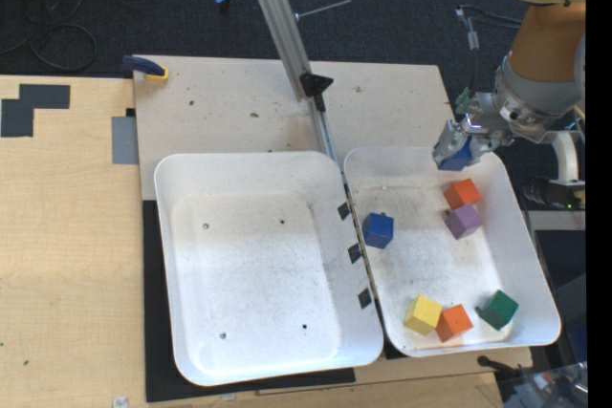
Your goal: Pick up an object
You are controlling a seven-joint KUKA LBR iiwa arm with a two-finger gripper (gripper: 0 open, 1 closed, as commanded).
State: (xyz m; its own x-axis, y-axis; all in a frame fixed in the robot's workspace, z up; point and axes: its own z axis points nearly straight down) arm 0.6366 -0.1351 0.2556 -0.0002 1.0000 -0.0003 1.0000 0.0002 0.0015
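While the grey arm with its orange band is reaching in from the upper right of the frame, its gripper is hanging over the far rim of the right bin, and it is clasping a small blue object between its fingers, lifted clear of the bin floor. Just below it, an orange cube is sitting next to a purple cube, the two nearly touching. A blue cube is resting near the left wall of that bin, well apart from the others. Along the bin's near edge, at the lower right of the frame, a yellow cube and a second orange cube are lying side by side, with a green cube just to their right. The left bin is lying beside it on the desk. A slanted aluminium bar is rising from between the two bins toward the top centre.
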